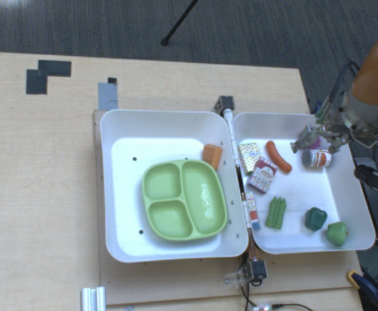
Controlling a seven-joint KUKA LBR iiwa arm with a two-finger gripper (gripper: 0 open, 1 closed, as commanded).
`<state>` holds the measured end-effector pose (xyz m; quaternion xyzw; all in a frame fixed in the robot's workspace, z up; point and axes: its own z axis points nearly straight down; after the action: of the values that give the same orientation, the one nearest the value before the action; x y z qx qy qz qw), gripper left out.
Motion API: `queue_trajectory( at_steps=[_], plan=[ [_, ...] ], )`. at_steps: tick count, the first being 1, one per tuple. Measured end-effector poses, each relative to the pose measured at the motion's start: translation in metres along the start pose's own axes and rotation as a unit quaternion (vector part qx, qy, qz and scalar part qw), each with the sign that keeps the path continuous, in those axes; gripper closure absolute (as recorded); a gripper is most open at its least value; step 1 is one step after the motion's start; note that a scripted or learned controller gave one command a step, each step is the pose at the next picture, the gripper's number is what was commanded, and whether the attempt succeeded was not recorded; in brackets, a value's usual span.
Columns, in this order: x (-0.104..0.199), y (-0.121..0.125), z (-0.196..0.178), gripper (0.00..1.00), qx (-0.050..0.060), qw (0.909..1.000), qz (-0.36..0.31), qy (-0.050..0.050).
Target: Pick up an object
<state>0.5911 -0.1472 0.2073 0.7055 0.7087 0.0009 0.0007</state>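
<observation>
I see the gripper (pixel 315 144) at the right side of the frame, over the upper right corner of the right bin (pixel 364 232), just above a small can (pixel 316 158) with a red and white label that lies there on its side. I cannot tell from this view how the tool is set, because the wrist covers it. The can is the nearest object, so I judge it is the one to pick; it lies close to the bin wall, and apart from the sausage (pixel 279 156) to its left. To do this step well I would bring the tool straight down, centred on the can, with the grasp across its round body, and watch that it does not roll toward the wall. The green tray (pixel 184 200) in the left bin (pixel 111 193) is not involved.
</observation>
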Motion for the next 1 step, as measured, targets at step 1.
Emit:
queue_trajectory(
  at_steps=[1],
  plan=[
    [0.0149,-0.0317,0.1052,0.00,0.001,1.0000,0.001,0.000]
  ],
)
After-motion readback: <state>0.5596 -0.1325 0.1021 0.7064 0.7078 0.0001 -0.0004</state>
